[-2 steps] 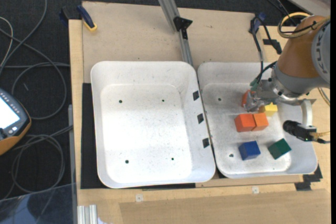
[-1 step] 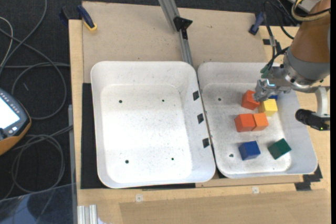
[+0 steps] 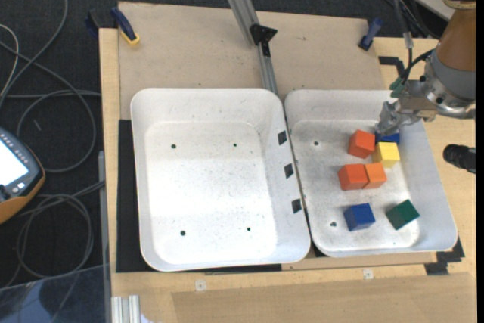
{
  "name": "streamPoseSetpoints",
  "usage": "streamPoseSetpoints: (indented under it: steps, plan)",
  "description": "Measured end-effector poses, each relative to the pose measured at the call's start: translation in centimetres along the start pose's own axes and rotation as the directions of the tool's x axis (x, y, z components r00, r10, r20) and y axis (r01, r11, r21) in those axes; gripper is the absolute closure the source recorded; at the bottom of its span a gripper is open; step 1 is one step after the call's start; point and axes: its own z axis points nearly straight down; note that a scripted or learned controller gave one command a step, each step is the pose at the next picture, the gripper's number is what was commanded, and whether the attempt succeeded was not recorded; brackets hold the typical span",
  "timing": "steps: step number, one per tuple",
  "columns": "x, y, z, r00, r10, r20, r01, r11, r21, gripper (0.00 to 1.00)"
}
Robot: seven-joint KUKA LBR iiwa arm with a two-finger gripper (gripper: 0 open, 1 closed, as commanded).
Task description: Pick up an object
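Note:
Several small blocks lie in the right bin [image 3: 325, 234]. An orange block [image 3: 361, 143] and a yellow block [image 3: 389, 153] sit near the bin's far right side. A blue block [image 3: 392, 138] peeks out just behind the yellow one, mostly hidden. Lower down are a red-orange block [image 3: 352, 176], a smaller orange block [image 3: 375, 175], a blue block [image 3: 358, 216] and a green block [image 3: 402, 214]. My gripper [image 3: 389, 123] reaches in from the right and hangs low, right above the hidden blue block and next to the orange one.
The left bin [image 3: 151, 163] is beside the right one, with black clips along the shared edge. A slanted metal pole [image 3: 242, 0] rises behind the bins. Blue clamps hold the bench board at its far corners. Cables lie on the floor to the left.

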Motion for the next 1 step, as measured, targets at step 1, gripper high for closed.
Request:
streamPoseSetpoints:
  steps: [1]
  plan:
    - [0.02, 0.15, -3.43, 1.0, 0.001, -0.001, -0.001, 1.0, 0.003, 1.0]
